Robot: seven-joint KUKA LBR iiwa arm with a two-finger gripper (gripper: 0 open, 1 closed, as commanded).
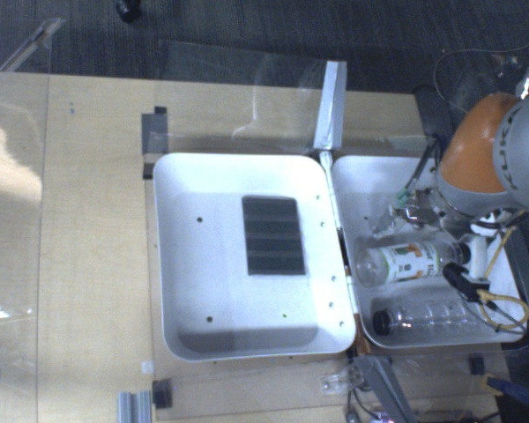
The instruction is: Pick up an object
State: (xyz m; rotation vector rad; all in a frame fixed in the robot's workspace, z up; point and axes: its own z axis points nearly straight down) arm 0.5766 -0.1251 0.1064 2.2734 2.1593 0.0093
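2 bottles in rt bin [370,170], labelled bottle [404,263] text unreadable, clear bottle [428,318]

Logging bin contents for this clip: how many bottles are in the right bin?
2. A labelled bottle lies on its side mid-bin, just under the arm's wrist. A clear bottle with a black cap lies along the near wall. The arm covers part of the bin, so more may be hidden.
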